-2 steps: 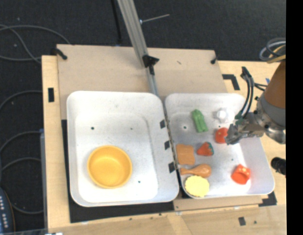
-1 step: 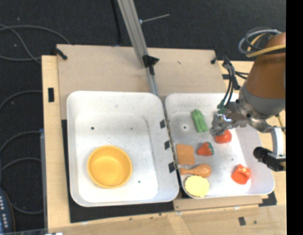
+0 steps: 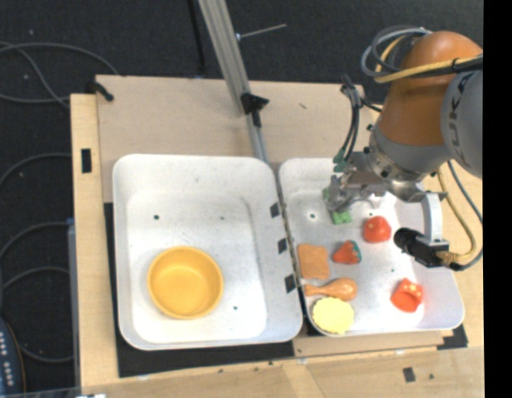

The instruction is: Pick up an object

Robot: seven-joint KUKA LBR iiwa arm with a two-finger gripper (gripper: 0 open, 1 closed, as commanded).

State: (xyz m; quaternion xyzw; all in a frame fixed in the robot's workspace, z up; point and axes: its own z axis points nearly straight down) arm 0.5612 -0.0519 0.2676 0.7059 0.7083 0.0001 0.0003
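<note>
The end effector [image 3: 343,199] hangs over the right bin [image 3: 310,172], just above a small green piece [image 3: 342,217]. A yellow bowl [image 3: 185,282] sits in the left bin [image 3: 156,172].
</note>
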